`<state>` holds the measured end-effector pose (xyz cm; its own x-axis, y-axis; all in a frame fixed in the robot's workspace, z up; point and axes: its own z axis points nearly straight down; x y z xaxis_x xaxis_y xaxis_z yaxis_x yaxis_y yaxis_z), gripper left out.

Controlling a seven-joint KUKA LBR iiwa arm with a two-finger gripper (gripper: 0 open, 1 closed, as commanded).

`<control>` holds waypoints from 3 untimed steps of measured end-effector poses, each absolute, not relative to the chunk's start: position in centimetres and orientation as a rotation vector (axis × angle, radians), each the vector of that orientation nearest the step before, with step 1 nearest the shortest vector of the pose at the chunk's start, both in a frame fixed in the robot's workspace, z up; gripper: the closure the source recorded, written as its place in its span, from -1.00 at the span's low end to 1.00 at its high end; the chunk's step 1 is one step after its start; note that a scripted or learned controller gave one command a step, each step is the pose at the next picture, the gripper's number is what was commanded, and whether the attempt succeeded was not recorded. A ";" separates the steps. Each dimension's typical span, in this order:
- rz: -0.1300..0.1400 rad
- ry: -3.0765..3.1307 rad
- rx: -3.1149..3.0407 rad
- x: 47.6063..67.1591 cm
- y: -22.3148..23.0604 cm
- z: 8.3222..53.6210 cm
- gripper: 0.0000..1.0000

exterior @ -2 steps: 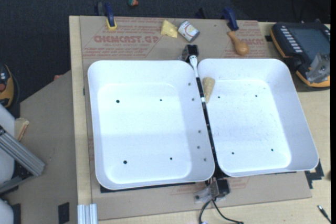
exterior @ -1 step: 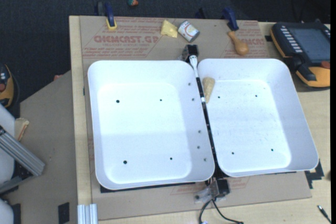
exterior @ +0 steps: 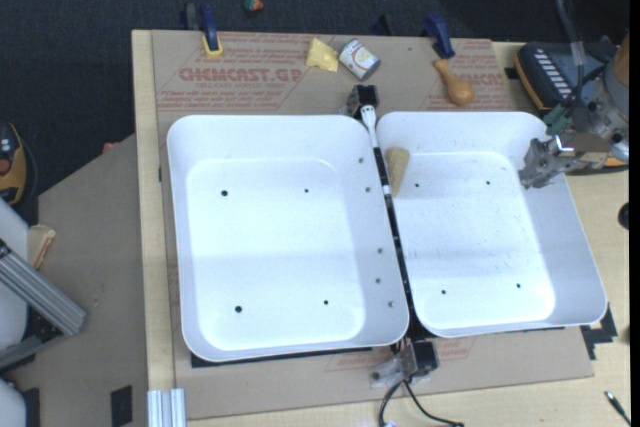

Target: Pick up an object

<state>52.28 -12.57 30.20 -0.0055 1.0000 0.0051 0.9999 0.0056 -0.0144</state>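
Bench with two white bins: the gripper, its opening impossible to judge here, should descend squarely over the tan wedge before closing.

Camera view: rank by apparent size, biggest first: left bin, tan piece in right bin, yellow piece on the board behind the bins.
1. left bin
2. yellow piece and tan piece: look about alike, too close to rank.
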 end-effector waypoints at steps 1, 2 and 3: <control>-0.001 -2.222 -2.236 53.5 -21.5 36.1 1.00; -0.001 -2.231 -2.205 53.0 -9.9 34.9 1.00; -0.002 -2.221 -2.232 51.7 -15.5 38.0 1.00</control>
<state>51.68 -15.49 38.00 0.0047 1.0000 -0.0039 1.0000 -0.0047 0.0059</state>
